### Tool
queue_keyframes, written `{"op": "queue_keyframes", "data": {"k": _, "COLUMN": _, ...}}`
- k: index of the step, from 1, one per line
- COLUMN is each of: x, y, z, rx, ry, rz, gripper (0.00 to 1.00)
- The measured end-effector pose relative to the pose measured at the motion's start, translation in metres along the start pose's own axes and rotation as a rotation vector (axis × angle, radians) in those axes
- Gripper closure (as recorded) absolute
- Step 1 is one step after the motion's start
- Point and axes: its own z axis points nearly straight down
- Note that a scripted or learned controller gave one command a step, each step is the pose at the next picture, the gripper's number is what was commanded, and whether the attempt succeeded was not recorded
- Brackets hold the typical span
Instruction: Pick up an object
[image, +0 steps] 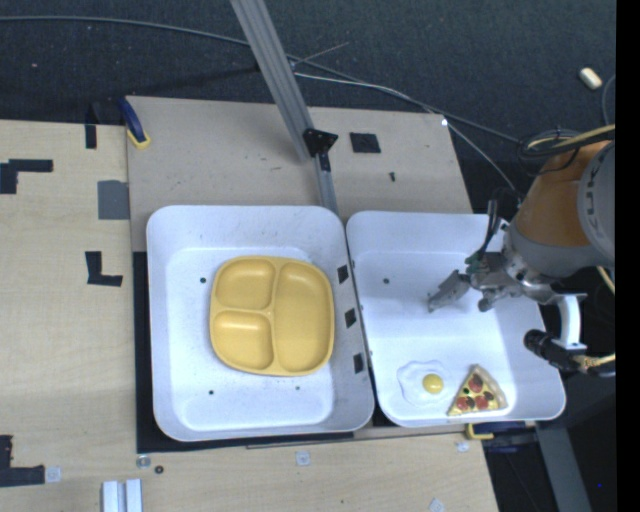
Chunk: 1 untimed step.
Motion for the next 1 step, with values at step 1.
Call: {"op": "queue_keyframes", "data": {"k": 1, "x": -0.0004, "y": 0.001, "z": 0.0491, "rx": -0.007, "ry": -0.003, "rz": -0.001, "gripper": 0.0}}
